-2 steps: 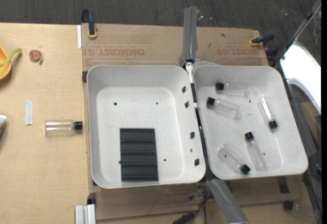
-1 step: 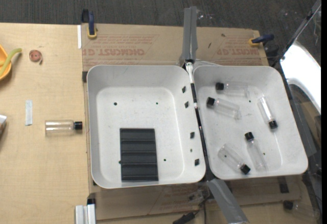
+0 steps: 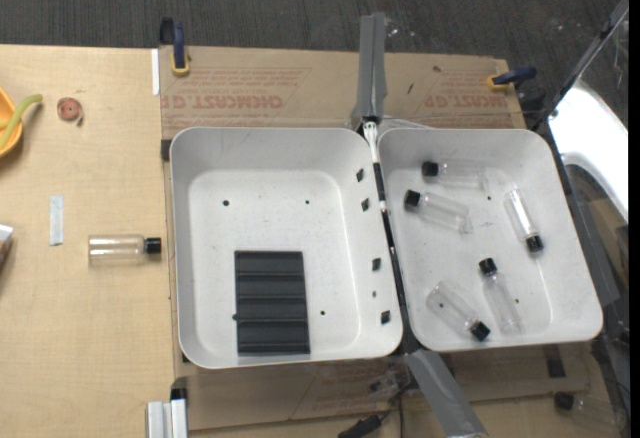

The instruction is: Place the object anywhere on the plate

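Note:
A dark ribbed rectangular plate (image 3: 271,303) lies flat on the floor of the left bin (image 3: 200,166), near its front edge. The right bin (image 3: 560,186) holds several clear vials with black caps, all lying on their sides. One vial (image 3: 452,172) is near the back. Another vial (image 3: 437,209) lies at the left, close to the divider. A third vial (image 3: 520,216) is at the right. Two more vials lie near the front, one (image 3: 498,298) beside the other (image 3: 457,311).
On the wooden bench left of the bins lies a spare clear vial (image 3: 120,247). Near it are a small white strip (image 3: 56,221), a brown disc (image 3: 68,108) and an orange bowl (image 3: 8,126). Clamps (image 3: 175,46) hold cardboard (image 3: 270,91) under the bins.

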Robot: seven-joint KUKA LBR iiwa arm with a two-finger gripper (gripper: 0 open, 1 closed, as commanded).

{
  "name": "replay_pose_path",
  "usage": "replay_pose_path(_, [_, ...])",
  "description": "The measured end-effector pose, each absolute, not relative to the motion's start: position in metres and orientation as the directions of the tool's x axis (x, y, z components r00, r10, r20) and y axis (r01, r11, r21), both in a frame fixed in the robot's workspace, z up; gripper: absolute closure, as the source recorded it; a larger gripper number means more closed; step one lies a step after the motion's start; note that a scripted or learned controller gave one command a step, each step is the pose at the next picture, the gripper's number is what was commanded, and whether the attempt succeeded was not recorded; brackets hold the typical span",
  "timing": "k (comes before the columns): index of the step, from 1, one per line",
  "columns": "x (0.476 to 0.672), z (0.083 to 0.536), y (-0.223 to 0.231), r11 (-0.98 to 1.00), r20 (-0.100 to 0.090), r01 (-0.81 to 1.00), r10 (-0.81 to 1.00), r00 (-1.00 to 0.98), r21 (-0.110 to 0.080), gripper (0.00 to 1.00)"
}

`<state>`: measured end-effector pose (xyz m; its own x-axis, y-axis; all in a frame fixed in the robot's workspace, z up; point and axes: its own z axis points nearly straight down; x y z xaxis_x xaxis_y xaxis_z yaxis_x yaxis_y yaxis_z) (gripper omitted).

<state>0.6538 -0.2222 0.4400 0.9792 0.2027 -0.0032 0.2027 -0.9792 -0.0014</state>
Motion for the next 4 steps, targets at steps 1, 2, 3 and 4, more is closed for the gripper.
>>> replay_pose_path(1, [0.6537, 0.4402, -0.2224, -0.979, -0.003, 0.202, 0.202, 0.979, -0.002, 0.0])
replay_pose_path(2, [0.6531, 0.4394, -0.2227, -0.98, -0.004, 0.2, 0.2, 0.98, -0.002, 0.0])
replay_pose_path(3, [0.6537, 0.4404, -0.2225, -0.98, -0.003, 0.201, 0.201, 0.98, -0.002, 0.0])
replay_pose_path(4, [0.6529, 0.4392, -0.2228, -0.98, -0.005, 0.199, 0.199, 0.98, -0.003, 0.0])
